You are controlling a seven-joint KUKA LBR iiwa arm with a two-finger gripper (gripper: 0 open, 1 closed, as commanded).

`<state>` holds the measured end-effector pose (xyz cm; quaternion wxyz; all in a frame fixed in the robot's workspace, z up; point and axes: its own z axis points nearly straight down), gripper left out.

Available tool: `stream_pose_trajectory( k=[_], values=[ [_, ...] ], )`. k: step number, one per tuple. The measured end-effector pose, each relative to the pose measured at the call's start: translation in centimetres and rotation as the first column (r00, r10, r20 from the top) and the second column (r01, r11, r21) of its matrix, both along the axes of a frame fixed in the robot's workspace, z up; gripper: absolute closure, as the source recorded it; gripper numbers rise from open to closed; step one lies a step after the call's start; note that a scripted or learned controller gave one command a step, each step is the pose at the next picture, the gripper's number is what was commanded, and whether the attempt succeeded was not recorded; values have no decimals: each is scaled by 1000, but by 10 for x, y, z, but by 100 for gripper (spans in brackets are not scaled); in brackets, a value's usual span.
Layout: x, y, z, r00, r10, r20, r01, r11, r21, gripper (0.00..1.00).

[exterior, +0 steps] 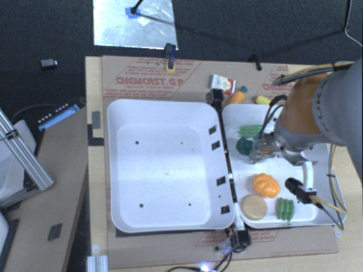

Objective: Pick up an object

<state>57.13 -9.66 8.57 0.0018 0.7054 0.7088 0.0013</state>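
Bins of shallow white plastic sit side by side on the bench, and the arm comes in from the right over the right bin. Its gripper is low in the upper left part of that bin, near the wall shared with the left bin. From this angle the wrist hides its tip, so I cannot tell whether it is open, closed or gripping anything. A dark green round object lies just beside the gripper on its left, seemingly touching it, and a lighter green long object lies just above that. Nearer the front of the bin are an orange object, a tan round object below it, and a green ridged object to the right of the tan one, all apart from the gripper. Beyond the bin's far rim, on the bench, lie a small white and red box, an orange carrot-like piece and a yellow piece.
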Motion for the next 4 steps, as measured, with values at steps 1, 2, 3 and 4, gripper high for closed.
stream_pose_trajectory(
  k=[1, 2, 3, 4],
  values=[
    [-16, 15, -2, 1000, -1, -6, 1, 1000, 2, 100],
    [19, 91, 106, 1000, 9, 10, -9, 1000, 4, 100],
    [-16, 139, 110, 1000, 5, -5, -5, 1000, 4, 100],
    [-84, 162, 320, 1000, 4, 16, -4, 1000, 7, 100]
  ],
)
